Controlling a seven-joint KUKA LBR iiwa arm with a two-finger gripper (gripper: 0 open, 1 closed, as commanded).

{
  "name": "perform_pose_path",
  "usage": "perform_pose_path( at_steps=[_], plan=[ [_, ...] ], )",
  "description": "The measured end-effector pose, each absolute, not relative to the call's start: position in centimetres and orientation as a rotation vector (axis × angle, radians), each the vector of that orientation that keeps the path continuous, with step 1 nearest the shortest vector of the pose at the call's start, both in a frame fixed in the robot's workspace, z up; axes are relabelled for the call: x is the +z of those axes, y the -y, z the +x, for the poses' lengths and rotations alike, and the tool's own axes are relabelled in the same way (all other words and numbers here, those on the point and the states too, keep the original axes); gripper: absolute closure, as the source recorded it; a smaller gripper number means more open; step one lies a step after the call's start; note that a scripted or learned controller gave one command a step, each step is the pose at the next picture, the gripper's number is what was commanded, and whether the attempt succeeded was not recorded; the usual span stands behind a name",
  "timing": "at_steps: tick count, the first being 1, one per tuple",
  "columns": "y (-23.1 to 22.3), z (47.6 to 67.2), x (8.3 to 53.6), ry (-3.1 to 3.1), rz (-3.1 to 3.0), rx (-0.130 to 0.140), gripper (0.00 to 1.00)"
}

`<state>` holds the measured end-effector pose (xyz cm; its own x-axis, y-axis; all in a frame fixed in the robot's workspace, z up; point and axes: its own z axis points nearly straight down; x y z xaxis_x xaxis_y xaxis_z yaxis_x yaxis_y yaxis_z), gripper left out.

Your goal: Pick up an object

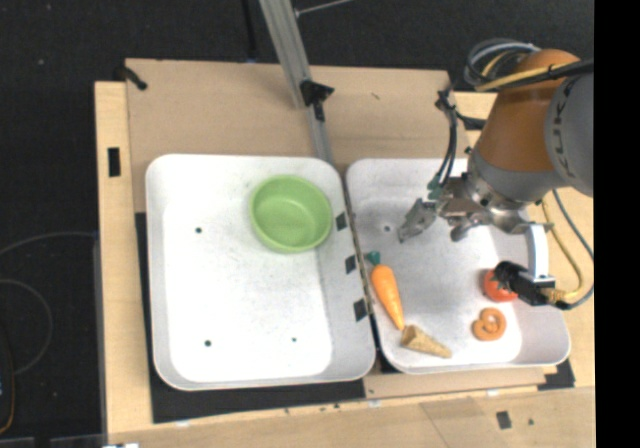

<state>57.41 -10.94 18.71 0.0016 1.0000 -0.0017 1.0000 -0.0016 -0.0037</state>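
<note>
My gripper hangs over the middle of the right bin, open, with nothing between its fingers. An orange carrot with a green tip lies below and left of it, near the bin's left wall. A tan wedge rests at the carrot's lower end. An orange ring-shaped piece sits in the bin's front right corner. A red object just above the ring is partly hidden by a black part on the arm. A green bowl stands in the left bin.
The grey arm with its orange band covers the right bin's back right part, and cables trail along its right side. A slanted metal pole rises behind the bins. The divider between the bins runs beside the carrot.
</note>
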Motion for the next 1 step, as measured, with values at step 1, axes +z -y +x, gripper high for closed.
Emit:
perform_pose_path(
  at_steps=[1],
  plan=[
    [10.54, 57.55, 14.31, 2.217, -2.223, 0.006, 0.00]
  ],
)
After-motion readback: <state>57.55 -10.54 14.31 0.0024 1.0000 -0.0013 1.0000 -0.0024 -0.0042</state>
